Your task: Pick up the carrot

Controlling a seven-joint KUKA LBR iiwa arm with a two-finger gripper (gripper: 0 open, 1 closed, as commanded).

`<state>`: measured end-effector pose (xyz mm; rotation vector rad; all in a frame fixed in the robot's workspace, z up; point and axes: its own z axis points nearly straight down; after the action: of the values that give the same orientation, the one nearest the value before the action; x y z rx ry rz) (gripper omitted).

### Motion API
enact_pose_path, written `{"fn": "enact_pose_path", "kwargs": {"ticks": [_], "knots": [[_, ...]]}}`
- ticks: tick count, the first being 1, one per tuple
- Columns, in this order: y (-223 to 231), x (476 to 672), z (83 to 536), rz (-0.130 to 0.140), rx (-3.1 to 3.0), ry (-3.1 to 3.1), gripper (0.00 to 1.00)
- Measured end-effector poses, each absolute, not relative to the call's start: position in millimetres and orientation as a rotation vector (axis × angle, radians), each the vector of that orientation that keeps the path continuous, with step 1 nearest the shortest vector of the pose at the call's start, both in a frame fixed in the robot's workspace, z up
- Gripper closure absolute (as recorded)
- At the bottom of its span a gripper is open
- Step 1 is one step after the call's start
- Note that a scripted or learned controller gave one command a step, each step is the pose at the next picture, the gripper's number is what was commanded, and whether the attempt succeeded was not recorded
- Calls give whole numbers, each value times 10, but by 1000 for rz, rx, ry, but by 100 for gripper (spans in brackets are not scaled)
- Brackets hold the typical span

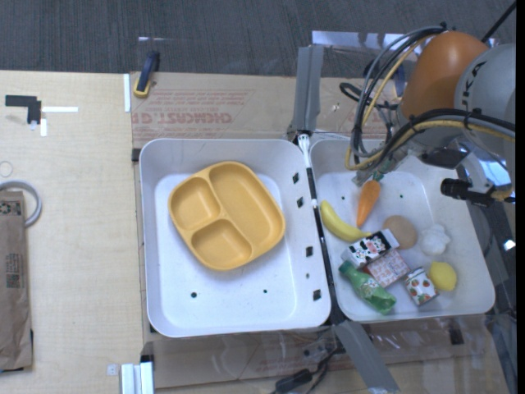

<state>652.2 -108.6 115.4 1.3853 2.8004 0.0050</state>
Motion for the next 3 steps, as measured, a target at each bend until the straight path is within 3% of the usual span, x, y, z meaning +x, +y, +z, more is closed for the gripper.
{"fn": "enact_pose_path", "kwargs": {"ticks": [1,2,3], "knots": [[-1087,6521,1153,5,1386,2801,0],[-1672,6198,935,-1,1246,2879,0],[-2231,6164,1877,-2,1058,2952,0]]}}
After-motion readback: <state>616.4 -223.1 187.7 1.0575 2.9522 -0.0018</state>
